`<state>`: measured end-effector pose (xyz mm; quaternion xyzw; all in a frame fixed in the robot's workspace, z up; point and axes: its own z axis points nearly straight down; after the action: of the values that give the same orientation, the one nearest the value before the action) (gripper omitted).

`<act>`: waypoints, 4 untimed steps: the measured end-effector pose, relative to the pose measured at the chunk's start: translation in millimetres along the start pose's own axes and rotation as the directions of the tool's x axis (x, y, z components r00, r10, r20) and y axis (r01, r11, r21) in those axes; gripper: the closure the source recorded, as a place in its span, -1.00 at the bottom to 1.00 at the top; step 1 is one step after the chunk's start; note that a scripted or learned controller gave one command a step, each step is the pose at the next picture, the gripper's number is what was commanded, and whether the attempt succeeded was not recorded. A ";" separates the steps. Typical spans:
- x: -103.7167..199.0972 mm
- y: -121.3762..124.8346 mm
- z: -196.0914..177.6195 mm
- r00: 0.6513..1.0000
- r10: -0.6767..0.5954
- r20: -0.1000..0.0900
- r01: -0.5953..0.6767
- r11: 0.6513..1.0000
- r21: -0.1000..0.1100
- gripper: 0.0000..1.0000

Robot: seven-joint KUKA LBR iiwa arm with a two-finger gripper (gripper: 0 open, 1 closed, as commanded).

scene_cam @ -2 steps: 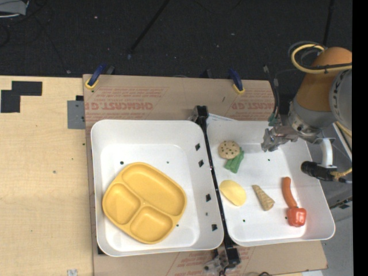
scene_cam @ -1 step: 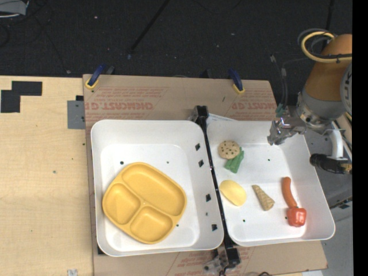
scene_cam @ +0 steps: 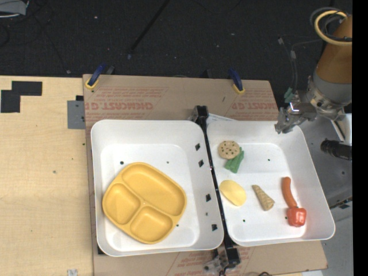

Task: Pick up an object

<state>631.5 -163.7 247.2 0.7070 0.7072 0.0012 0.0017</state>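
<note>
Above the far right corner of the right bin (scene_cam: 310, 154), the claw (scene_cam: 286, 121) is hanging just outside the rim; I cannot tell from this view how it is set, and nothing is showing in it, so I am judging the picking as not yet begun. All the candidate things are lying on the floor of that bin: a round cookie (scene_cam: 228, 149) is touching a green piece (scene_cam: 234, 162) near the divider; a pale yellow oval piece (scene_cam: 233, 192) is sitting nearer the front; a tan cone (scene_cam: 264, 197) is lying just beside it; an orange carrot (scene_cam: 288, 191) is reaching down to a red piece (scene_cam: 296, 217) at the right side. The left bin (scene_cam: 115, 140) is carrying a yellow divided plate (scene_cam: 144, 202). What is remaining, as I am judging, is the whole work: choosing one thing, descending on it, gripping and lifting.
</note>
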 end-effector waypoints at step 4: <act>181.2 -64.4 35.8 1.000 -0.003 -0.001 0.003 1.000 0.006 1.00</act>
<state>567.3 17.4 210.9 0.7061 0.7081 -0.0004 -0.0009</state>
